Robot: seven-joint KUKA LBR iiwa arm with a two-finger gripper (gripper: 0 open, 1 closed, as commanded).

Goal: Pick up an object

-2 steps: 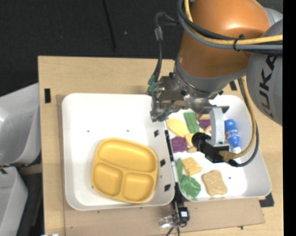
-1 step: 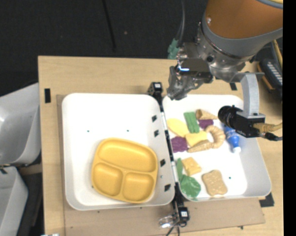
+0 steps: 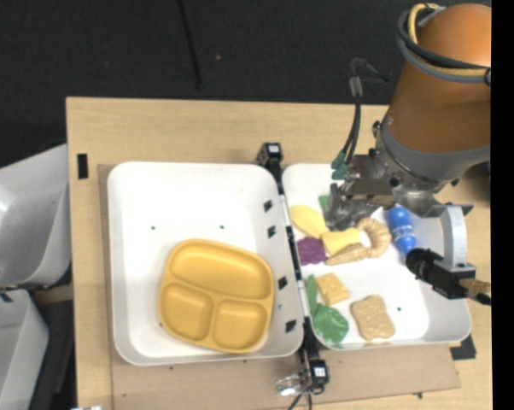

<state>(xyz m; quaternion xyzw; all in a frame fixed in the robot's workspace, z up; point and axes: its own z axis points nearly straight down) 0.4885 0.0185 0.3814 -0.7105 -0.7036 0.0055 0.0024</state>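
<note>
In the right-hand bin [image 3: 411,327], the arm's gripper [image 3: 347,216] hangs low over a cluster of toy food, its dark fingers pointing down at the spot where a pale yellow piece [image 3: 306,220] lies beside a yellow wedge [image 3: 342,243]; whether those fingers are apart or closed cannot be told from this angle, and nothing is plainly seen between them. Just beside the wedge sit a small purple piece [image 3: 310,249] and a curved tan pastry [image 3: 378,236], with a blue item [image 3: 400,227] near the pastry under the wrist. Closer to the camera lie a yellow cracker [image 3: 331,288], a tan biscuit [image 3: 372,318] and a green leafy piece [image 3: 328,319] against the bin's inner wall. Above the gripper rises the grey wrist and the arm's orange band [image 3: 449,49]. The left-hand bin [image 3: 189,195] holds a yellow divided tray [image 3: 216,295], well apart from the gripper. Both bins rest on a light wooden bench [image 3: 172,131].
</note>
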